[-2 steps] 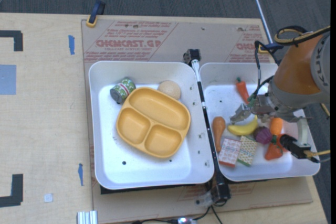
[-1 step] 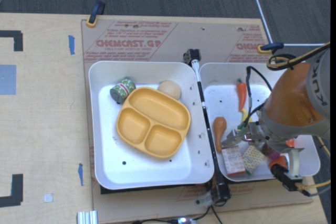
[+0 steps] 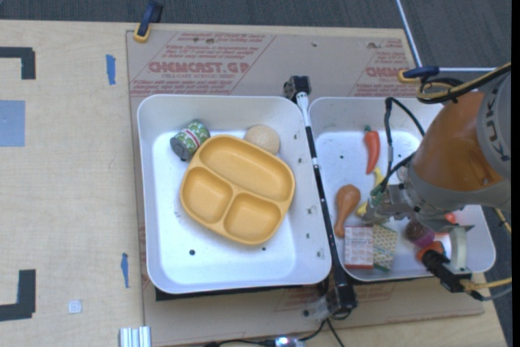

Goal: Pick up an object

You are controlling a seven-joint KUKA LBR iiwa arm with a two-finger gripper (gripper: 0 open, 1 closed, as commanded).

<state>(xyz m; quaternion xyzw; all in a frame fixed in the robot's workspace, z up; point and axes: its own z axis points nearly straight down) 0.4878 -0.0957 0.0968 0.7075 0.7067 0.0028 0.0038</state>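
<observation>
**Camera view: grey arm bends low over crowded right bin**

Camera view, from above the bench: the grey arm with its orange band [image 3: 455,144] reaches in from the right and hangs over the right shallow white bin [image 3: 341,122]. Its gripper [image 3: 388,206] sits low among the clutter; whether it is open or closed on anything cannot be told from this angle. Just beside it lie a tan drumstick-shaped toy [image 3: 345,204], a red chilli-shaped toy [image 3: 371,149] nearer the bin's far wall, and a red-and-white printed packet [image 3: 359,247] touching a speckled pale packet [image 3: 384,246] at the near wall. A small dark reddish piece [image 3: 420,232] rests to the right of them, partly hidden by the arm. The left shallow white bin [image 3: 158,199] holds a yellow three-compartment plastic plate [image 3: 238,188], with a green-labelled can [image 3: 189,139] on its side and a beige rounded lump [image 3: 263,139] against the plate's far edge.
</observation>
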